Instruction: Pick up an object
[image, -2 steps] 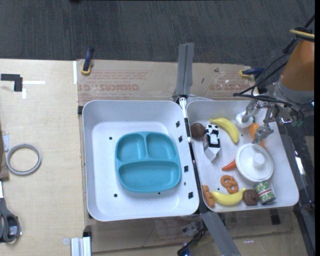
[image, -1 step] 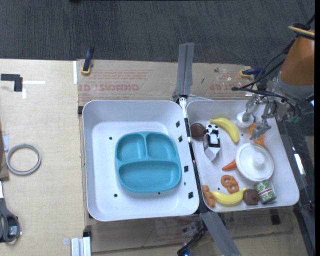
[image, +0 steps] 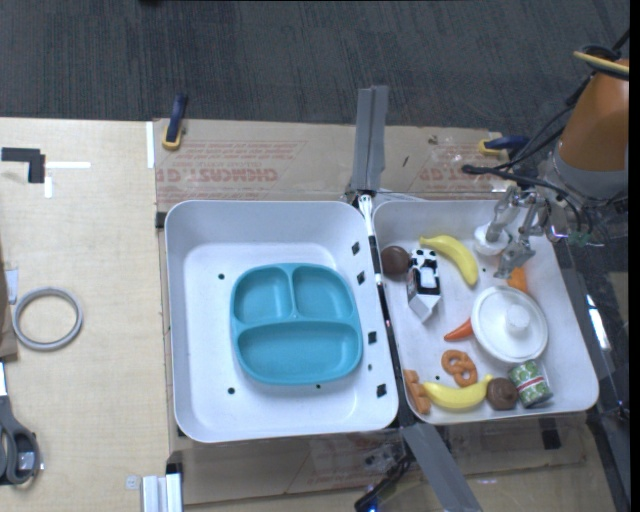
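My gripper (image: 512, 238) hangs over the far right corner of the right bin (image: 578, 330), open, with nothing visibly between its fingers. Just under it lie a small orange carrot piece (image: 514, 274) and a small white round thing (image: 489, 237). The same bin holds a yellow banana (image: 452, 256), a second banana (image: 455, 394), a brown ball (image: 396, 261), a black-and-white box (image: 425, 277), a carrot (image: 458, 330), a white round bowl (image: 510, 322), a pretzel (image: 460, 366) and a green can (image: 531, 384).
The left bin (image: 195, 330) holds a teal divided plate (image: 297, 322). A grey divider bar (image: 370, 140) runs between the bins at the back. On the bench at the left lie a tape ring (image: 45, 318) and scissors (image: 15, 452). A clamp (image: 177, 122) sits at the back.
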